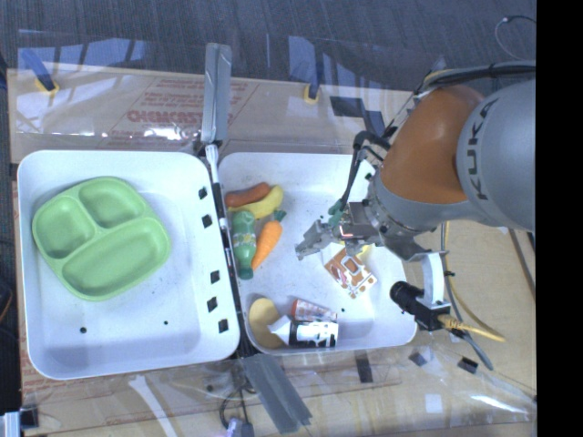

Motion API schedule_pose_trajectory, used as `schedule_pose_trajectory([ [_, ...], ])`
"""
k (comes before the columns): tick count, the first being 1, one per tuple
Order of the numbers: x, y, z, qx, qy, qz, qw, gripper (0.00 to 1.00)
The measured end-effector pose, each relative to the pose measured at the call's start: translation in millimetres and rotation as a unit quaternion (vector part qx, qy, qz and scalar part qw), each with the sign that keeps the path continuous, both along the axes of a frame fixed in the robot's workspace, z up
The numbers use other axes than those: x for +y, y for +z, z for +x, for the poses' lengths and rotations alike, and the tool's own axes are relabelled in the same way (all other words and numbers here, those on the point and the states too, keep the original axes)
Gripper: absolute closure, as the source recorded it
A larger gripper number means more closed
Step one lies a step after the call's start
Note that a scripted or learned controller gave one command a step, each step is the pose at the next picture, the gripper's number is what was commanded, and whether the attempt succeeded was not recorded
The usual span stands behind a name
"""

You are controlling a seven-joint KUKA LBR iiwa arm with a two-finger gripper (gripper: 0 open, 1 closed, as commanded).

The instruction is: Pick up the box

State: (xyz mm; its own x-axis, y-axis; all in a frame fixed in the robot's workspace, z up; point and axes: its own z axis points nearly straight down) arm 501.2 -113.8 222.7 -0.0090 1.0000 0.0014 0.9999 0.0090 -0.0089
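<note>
the gripper (319, 237) hovers just beside the box (351, 271), its fingers spread and holding nothing; grasp and lift remain.

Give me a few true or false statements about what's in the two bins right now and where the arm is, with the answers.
1. The green divided plate lies in the left bin. True.
2. The carrot sits on the green plate. False: it lies in the right bin, beside the other toy vegetables.
3. The gripper is over the right bin. True.
4. The box lies in the left bin. False: it is in the right bin, just beside the gripper.
5. The arm reaches over the left bin. False: it is over the right one.
</note>
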Motion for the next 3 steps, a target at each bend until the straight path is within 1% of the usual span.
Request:
schedule_pose_trajectory([
  [1,63.5,2.7,57.7,-0.001,-0.071,-0.0018,0.9975,0.00],
  [2,75.8,-34.5,20.5,0.000,-0.073,-0.0015,0.9974,0.00],
  [3,87.4,-34.5,3.3,0.000,0.004,-0.0005,1.0000,0.00],
])
